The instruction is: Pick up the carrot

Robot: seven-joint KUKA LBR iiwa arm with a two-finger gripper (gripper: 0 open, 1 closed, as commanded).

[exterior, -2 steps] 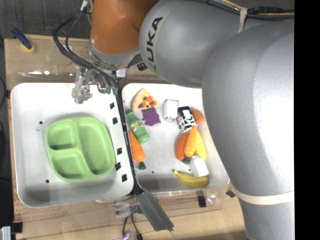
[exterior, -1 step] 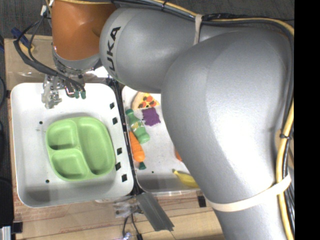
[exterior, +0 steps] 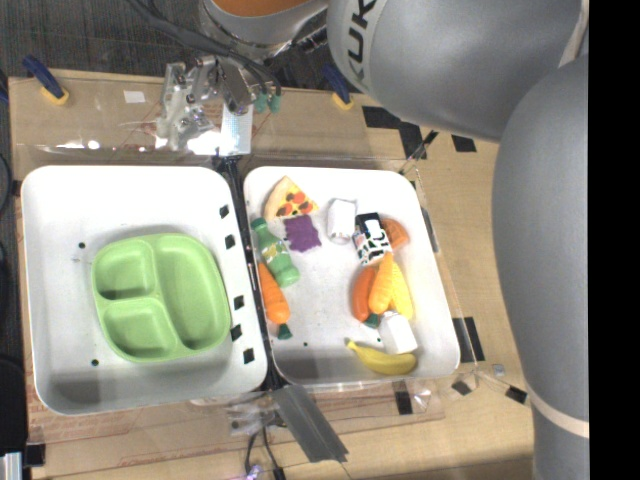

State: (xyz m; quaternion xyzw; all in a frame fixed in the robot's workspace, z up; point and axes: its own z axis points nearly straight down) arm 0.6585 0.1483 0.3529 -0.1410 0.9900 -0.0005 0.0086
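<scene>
Wooden counter point(exterior: 480, 183) shows around two shallow white bins, with clear sheeting taped along its far edge. On the left, the left bin point(exterior: 50, 268) carries a green divided plate point(exterior: 160, 294); on the right, the right bin point(exterior: 320, 343) is crowded with toy food. The carrot point(exterior: 274, 296) lies at the left edge of the right bin, close against the dividing wall, running near to far, with its green end toward the near side and a green bottle point(exterior: 274, 253) touching it at its far end. Further right sit a pizza slice point(exterior: 290, 202), a purple piece point(exterior: 301, 233), a white cup point(exterior: 342, 218), a black-and-white carton point(exterior: 372, 238), an orange and yellow cluster point(exterior: 382, 288) and a banana point(exterior: 382, 359). The gripper point(exterior: 212, 103) hangs beyond the far rim of the bins, well apart from the carrot, carrying nothing; whether it is spread or closed I cannot tell at this angle. A good approach, as I judge it, would bring the gripper over the carrot's middle and turn it so the closing direction runs across the carrot's width, left to right. The wall on the left leaves little room, so one side may strike the rim; aiming toward the near half also keeps clear of the bottle. Descend straight, close gently, then lift vertically.
</scene>
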